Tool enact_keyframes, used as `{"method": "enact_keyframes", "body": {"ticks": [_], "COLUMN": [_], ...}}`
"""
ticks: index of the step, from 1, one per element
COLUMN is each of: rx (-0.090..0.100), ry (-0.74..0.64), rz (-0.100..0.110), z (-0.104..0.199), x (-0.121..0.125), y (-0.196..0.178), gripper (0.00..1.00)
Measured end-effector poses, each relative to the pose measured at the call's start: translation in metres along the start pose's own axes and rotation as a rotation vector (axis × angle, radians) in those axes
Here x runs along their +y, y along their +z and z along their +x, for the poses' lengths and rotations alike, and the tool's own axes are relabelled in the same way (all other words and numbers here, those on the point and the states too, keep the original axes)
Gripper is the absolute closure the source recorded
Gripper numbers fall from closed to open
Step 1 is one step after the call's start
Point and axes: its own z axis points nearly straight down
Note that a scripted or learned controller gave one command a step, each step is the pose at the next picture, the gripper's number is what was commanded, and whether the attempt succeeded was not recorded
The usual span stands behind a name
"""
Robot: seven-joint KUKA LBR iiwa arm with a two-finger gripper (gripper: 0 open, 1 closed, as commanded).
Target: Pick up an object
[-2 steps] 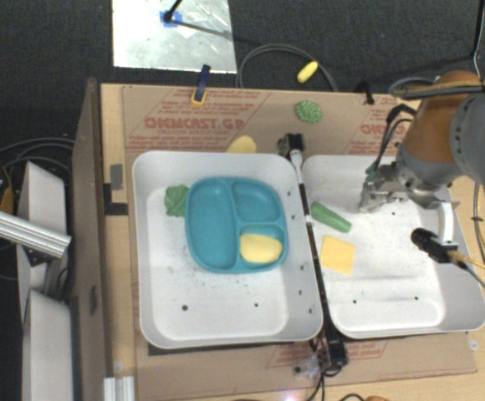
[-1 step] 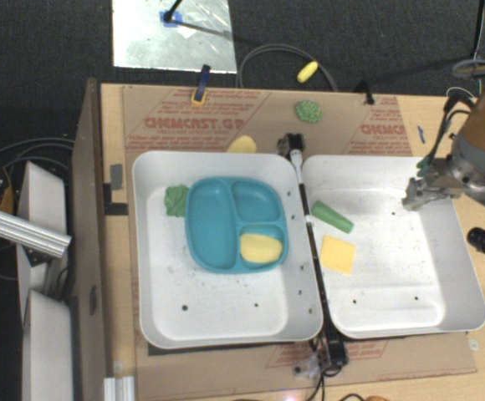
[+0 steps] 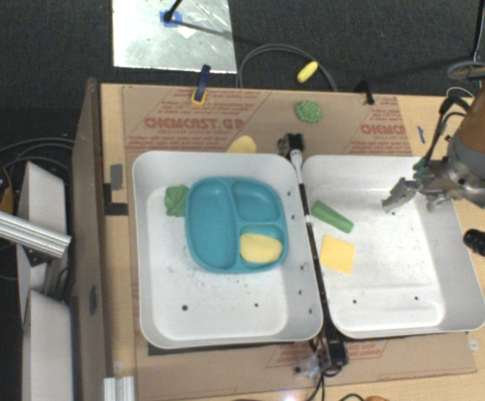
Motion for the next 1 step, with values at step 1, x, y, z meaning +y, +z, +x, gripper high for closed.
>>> {"method": "enact_keyframes", "body": {"ticks": [1], "rx": [0.007], "ry": [-0.001], "rz": [0.017], "z": [0.0532], "x": [-0.0718], "y": [0.1003], "gripper": [0.0]}}
